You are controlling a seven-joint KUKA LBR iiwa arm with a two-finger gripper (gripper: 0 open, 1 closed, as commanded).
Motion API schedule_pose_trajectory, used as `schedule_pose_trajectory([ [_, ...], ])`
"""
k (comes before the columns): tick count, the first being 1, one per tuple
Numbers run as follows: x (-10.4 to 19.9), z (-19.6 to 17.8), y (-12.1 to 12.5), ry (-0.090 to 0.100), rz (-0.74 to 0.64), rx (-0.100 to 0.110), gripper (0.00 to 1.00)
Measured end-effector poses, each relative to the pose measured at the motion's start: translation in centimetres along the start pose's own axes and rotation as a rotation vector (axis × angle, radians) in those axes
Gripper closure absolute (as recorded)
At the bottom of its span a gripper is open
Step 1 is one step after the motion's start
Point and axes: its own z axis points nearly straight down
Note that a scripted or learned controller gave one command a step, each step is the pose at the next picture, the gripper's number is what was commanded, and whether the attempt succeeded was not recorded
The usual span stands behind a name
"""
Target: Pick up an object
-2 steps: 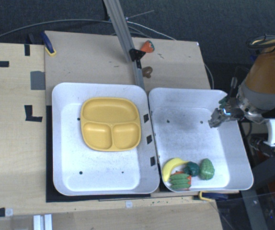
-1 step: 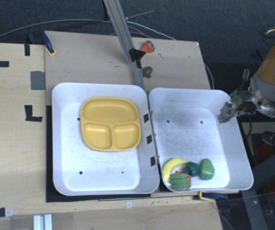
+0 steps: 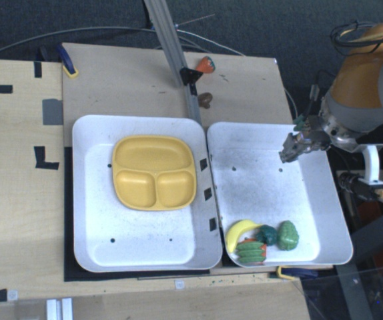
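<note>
Small toy foods lie clustered in the near corner of the right bin [image 3: 271, 179]: a yellow banana [image 3: 239, 231], a dark teal piece [image 3: 267, 234], a green round piece [image 3: 287, 235] and a red-and-green piece [image 3: 251, 251]. My gripper [image 3: 290, 152] hangs over the right bin's far right side, well away from that cluster. Nothing shows between its fingers. The grey and orange arm comes in from the right.
The left bin [image 3: 91, 245] holds a yellow divided plate [image 3: 155, 172]. A grey metal pole [image 3: 168, 39] rises from the bench behind the bins, with a red clip [image 3: 206, 64] beside it. Blue and yellow clamp [image 3: 68, 62] sits at the far left.
</note>
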Motion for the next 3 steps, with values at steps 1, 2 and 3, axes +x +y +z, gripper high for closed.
schedule_pose_trajectory([
  [1, 4.7, 1.1, 1.4, -0.001, 0.001, 0.002, 1.00],
  [2, 10.2, 0.2, 2.4, 0.000, 0.000, 0.000, 1.00],
  [3, 15.5, 1.6, 2.9, -0.001, 0.001, 0.003, 1.00],
])
